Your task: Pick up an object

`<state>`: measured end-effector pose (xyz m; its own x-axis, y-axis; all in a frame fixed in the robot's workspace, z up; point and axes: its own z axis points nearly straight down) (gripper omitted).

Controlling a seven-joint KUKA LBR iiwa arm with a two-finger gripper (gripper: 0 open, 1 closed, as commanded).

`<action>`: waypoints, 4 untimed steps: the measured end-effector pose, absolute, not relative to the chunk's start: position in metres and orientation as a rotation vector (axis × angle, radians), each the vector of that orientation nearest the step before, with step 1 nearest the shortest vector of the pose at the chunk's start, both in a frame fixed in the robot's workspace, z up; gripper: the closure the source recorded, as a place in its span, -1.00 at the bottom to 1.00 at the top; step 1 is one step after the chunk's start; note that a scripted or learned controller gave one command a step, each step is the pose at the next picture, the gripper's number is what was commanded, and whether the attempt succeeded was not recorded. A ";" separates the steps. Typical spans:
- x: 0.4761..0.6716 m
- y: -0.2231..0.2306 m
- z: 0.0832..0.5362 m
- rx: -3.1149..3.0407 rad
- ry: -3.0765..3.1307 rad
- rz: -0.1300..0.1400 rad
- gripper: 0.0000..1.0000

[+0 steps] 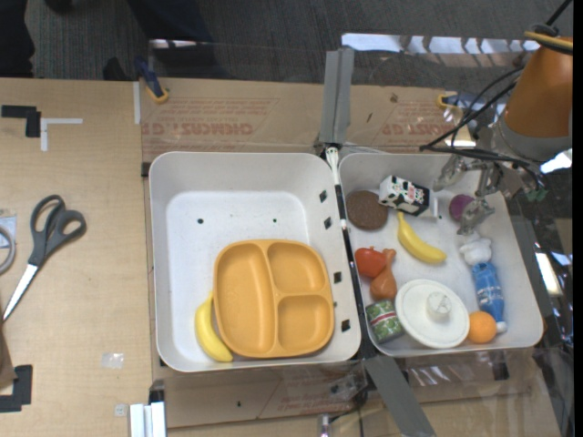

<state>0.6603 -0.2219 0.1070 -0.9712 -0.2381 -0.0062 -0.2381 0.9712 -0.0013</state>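
Hovering at the right bin's (pixel 537 330) far right corner, gripper (pixel 475 188) above a purple object (pixel 469 208); can't tell its jaw state or any hold.
Right bin crowded: one banana (pixel 421 243), cow toy (pixel 404 194), brown disc (pixel 366 209), bottle (pixel 487 285), white lid (pixel 432 312), orange (pixel 483 327). Left bin (pixel 182 189) has open floor at back; one yellow tray (pixel 273 297), one banana (pixel 209 332) against it.
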 end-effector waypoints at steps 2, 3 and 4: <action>0.649 -0.179 0.094 0.020 3.134 -0.002 -1.00; 0.617 -0.093 0.094 0.354 3.116 0.000 -1.00; 0.599 -0.146 0.124 0.105 3.116 0.001 -1.00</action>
